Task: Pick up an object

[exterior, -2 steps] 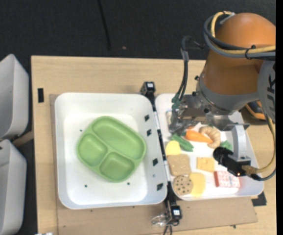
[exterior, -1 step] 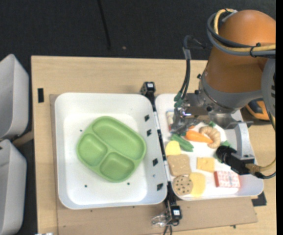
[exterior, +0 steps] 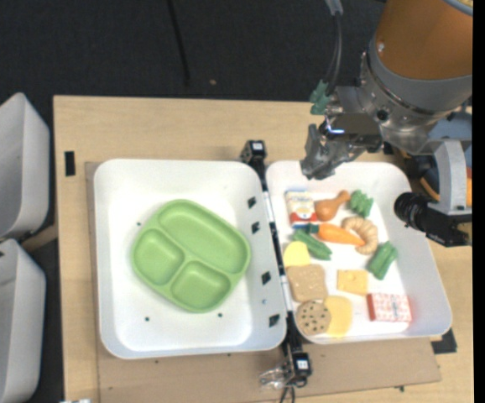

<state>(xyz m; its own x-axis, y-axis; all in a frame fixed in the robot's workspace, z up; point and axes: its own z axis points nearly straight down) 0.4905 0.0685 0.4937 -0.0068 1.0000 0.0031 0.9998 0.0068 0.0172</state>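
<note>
The gripper (exterior: 318, 168) hangs over the twelve o'clock rim of the right bin (exterior: 423, 296), carried on the grey and orange arm (exterior: 419, 40) entering from three o'clock. Whether its jaws stand open or closed cannot be told from this angle; nothing is seen held between them. The toy food lies wholly in the right bin, spread from five to six o'clock of the gripper. Nearest is a small white carton (exterior: 299, 206), just beside the tool at about six o'clock, with a drumstick (exterior: 333, 204) at five o'clock, its long axis running roughly eight to two o'clock. Beyond lie a carrot (exterior: 340, 234), long axis nine to three, a green pepper piece (exterior: 383, 260), a cracker (exterior: 306, 281), a cheese square (exterior: 352, 282), a cookie (exterior: 313, 317) and a red-and-white pack (exterior: 389, 308). The left bin (exterior: 117, 309) holds a green divided plate (exterior: 190, 255), well apart at eight o'clock. Judgement: no pick is yet made; a short descent toward six o'clock is called for.
</note>
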